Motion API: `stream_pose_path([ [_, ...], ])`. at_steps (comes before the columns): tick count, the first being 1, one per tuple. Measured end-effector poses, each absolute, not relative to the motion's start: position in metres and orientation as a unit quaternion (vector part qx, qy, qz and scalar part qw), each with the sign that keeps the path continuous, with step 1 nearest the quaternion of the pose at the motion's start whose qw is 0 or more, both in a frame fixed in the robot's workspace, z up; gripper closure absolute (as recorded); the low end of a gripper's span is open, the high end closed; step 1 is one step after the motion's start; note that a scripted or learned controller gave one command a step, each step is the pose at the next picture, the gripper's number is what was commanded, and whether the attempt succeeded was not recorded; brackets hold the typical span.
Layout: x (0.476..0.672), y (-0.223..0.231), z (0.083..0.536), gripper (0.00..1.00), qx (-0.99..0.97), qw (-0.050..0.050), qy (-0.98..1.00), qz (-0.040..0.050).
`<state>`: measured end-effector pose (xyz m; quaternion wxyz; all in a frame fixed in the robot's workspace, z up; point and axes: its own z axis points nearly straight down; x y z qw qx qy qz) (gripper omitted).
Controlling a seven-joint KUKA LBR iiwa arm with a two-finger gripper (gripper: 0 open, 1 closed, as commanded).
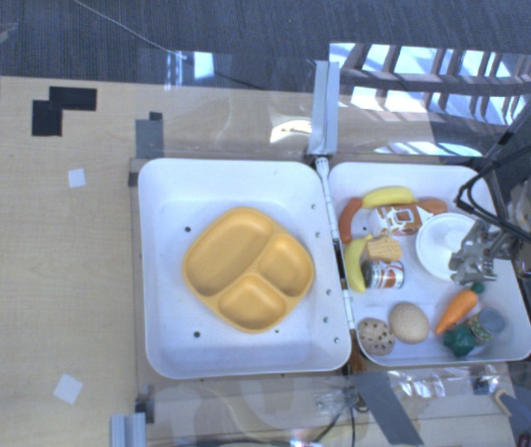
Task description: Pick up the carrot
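Wooden bench (51,277) bore two white bins. Carrot (456,310) lay in right bin (524,343), near front right corner, beside egg (409,322). Gripper (473,266) hovered just above carrot; opening unclear, cannot tell.

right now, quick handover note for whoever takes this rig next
Gripper: low over the right bin, just above the carrot's tip; nothing visibly held, and I can't tell its state.
Carrot: lying tilted in the right bin's near right corner, green top at its lower end, beside the potato and below the white bowl.
Done: approach only.
Left: grasp and lift the carrot.
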<state>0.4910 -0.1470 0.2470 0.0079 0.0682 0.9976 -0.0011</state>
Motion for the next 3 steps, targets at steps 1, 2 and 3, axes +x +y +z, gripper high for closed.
stream_pose_path([
  [1,0.49,-0.147,0.244,0.0,0.068,0.005,0.998,-0.0006],
  [2,0.486,-0.166,0.099,0.0,0.05,-0.003,0.999,0.0013],
  [3,0.534,-0.143,0.09,0.0,0.098,0.004,0.995,0.0004],
])
